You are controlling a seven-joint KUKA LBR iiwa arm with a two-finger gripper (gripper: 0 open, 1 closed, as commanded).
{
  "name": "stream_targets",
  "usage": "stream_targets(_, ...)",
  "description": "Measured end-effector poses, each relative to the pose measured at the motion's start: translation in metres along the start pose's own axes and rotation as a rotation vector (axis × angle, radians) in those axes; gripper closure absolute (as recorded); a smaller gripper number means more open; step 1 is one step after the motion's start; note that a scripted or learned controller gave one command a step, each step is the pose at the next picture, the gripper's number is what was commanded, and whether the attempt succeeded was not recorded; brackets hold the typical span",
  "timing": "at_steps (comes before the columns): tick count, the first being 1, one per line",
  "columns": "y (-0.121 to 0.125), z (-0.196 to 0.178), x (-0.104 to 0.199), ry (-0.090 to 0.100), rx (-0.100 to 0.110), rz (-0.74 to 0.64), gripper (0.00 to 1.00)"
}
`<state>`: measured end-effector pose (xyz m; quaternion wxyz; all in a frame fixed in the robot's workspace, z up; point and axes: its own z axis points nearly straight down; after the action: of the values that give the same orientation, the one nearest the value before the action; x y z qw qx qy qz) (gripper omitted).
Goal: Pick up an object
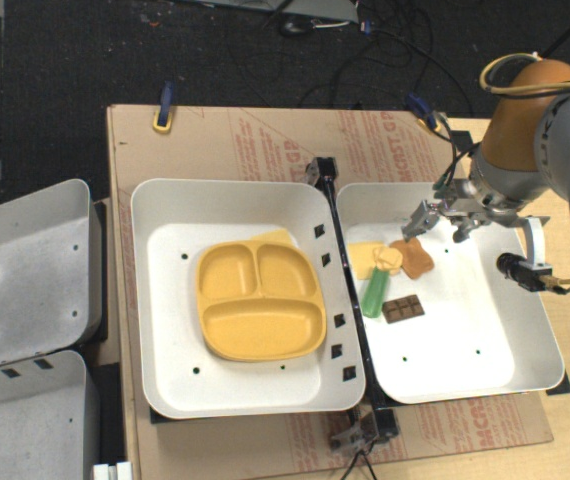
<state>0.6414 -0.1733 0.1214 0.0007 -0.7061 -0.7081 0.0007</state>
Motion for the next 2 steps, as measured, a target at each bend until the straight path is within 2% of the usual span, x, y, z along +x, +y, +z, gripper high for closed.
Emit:
stream_targets(1, 0.000, 0.030, 0.001, -0.001, -0.001, 0.000, 0.00)
stream_targets(2, 0.001, 0.018, 0.001, -0.001, -0.005, -0.001, 1.00)
